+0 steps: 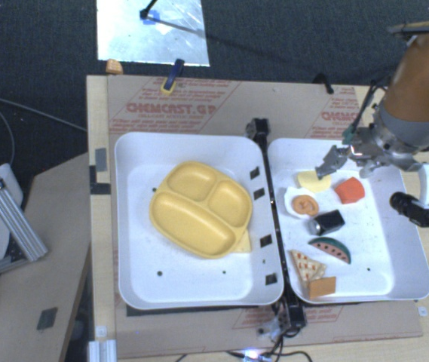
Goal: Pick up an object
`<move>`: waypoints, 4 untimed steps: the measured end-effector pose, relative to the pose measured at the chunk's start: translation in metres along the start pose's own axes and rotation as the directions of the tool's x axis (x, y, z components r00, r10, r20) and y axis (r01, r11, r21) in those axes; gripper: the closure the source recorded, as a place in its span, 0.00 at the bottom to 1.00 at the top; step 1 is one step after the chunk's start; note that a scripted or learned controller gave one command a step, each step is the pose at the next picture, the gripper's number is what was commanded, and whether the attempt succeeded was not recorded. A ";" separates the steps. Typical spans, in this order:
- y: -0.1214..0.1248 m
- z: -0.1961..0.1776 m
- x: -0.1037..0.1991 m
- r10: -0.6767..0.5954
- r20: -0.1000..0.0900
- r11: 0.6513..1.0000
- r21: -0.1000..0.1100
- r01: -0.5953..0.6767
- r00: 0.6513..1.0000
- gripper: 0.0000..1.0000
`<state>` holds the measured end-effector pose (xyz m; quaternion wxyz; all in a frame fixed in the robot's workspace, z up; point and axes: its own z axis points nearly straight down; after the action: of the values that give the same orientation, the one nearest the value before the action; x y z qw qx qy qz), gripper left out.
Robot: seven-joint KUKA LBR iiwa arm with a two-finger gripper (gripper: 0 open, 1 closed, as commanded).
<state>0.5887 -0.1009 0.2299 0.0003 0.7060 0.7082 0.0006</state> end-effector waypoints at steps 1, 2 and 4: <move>-0.067 0.049 0.063 -0.006 -0.004 1.000 0.010 0.006 1.000 0.00; -0.012 0.045 0.139 -0.008 -0.001 1.000 -0.005 0.008 1.000 0.00; 0.083 0.044 0.195 -0.005 -0.002 1.000 -0.006 0.005 1.000 0.00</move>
<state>0.6711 0.0943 0.1857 0.0017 0.7041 0.7101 0.0035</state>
